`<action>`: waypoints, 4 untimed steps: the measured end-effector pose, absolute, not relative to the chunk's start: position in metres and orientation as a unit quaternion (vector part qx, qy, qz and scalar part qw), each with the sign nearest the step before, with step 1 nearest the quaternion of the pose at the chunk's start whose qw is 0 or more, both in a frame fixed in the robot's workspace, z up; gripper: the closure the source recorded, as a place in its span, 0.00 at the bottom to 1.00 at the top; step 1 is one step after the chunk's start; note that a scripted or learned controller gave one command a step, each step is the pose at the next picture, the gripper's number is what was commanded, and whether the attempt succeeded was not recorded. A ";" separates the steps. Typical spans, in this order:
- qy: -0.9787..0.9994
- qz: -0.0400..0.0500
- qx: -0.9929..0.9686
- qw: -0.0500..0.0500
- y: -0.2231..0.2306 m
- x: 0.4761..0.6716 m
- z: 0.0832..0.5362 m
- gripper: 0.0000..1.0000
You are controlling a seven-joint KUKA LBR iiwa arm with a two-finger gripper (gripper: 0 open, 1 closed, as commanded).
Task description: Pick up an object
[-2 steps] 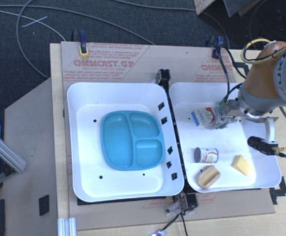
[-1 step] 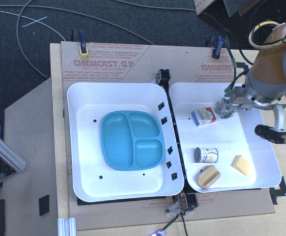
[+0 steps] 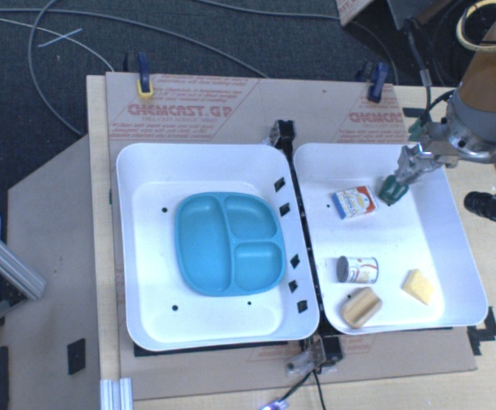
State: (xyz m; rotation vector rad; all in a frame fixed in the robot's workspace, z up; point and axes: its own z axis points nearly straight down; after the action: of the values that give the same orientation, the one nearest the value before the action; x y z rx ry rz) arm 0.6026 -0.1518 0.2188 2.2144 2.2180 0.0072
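Observation:
My gripper (image 3: 395, 187) hangs over the far part of the right bin (image 3: 452, 229), reaching in from the right. It is shut on a small dark green object (image 3: 392, 194) that shows at the fingertips, just above the bin floor. To its left lies a small blue, white and orange box (image 3: 353, 202). Nearer the front lie a short can on its side (image 3: 358, 270), a tan bread-like block (image 3: 360, 307) and a pale yellow wedge (image 3: 418, 286).
The left bin (image 3: 137, 229) holds a blue divided plate (image 3: 230, 243). A black-clipped divider (image 3: 292, 229) runs between the bins. Clamps (image 3: 144, 82) hold the board at the back edge. Cables trail over the dark floor behind.

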 end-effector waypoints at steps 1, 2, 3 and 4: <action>0.708 0.001 0.707 0.002 -0.152 0.604 0.237 1.00; 0.709 0.001 0.705 0.001 -0.100 0.619 0.241 1.00; 0.709 0.000 0.705 -0.002 -0.044 0.624 0.228 1.00; 0.709 0.000 0.705 -0.002 0.013 0.618 0.225 1.00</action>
State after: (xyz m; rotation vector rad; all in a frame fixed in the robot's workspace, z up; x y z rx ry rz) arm 0.6180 0.0127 0.2250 2.2175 2.2308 0.0000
